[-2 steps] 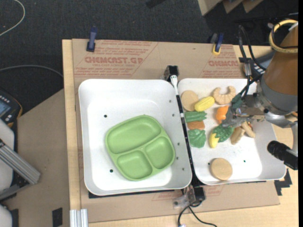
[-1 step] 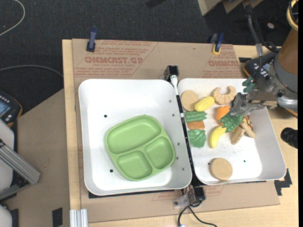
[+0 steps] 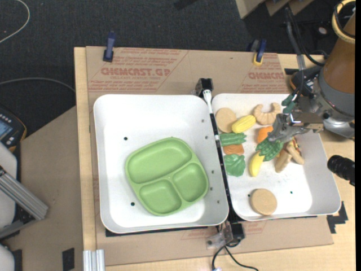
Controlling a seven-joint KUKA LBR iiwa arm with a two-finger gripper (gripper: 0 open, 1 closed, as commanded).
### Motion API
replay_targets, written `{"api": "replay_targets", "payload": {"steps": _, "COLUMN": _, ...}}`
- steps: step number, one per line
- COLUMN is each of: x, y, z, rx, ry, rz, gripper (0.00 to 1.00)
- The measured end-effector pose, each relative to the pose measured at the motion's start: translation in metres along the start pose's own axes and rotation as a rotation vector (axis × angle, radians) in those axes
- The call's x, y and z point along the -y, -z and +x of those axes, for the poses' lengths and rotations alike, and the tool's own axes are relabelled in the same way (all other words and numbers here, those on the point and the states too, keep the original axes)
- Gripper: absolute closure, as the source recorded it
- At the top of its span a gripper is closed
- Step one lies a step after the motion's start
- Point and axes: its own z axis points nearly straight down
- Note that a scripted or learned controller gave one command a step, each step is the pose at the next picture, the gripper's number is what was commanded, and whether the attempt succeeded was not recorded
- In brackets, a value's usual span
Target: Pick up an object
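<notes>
Jaws hang low over the crowded middle of the right bin, but from where I stand I cannot tell how they are set or whether anything is caught in them; the metal blurs into the toy food beneath. Right under them lie an orange piece and a leafy green piece, with a yellow banana just beside, a corn cob a little toward the left bin, and a round cookie well apart near the front rim. The left bin carries a green divided plate. I judge this the reaching-and-grasping step, nothing yet lifted. Next calls for a firm close on one piece, then a straight lift clear of its neighbours.
</notes>
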Motion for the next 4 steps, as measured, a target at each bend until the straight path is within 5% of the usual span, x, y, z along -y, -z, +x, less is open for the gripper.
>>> {"api": "replay_targets", "payload": {"steps": 1, "x": 0.0, "y": 0.063, "z": 0.071, "rx": -0.001, "ry": 0.006, "rz": -0.008, "gripper": 1.0}}
{"api": "replay_targets", "payload": {"steps": 2, "x": 0.0, "y": 0.015, "z": 0.059, "rx": 0.001, "ry": -0.003, "rz": 0.005, "gripper": 1.0}}
{"api": "replay_targets", "payload": {"steps": 4, "x": -0.001, "y": 0.037, "z": 0.06, "rx": 0.002, "ry": 0.0, "rz": -0.004, "gripper": 1.0}}
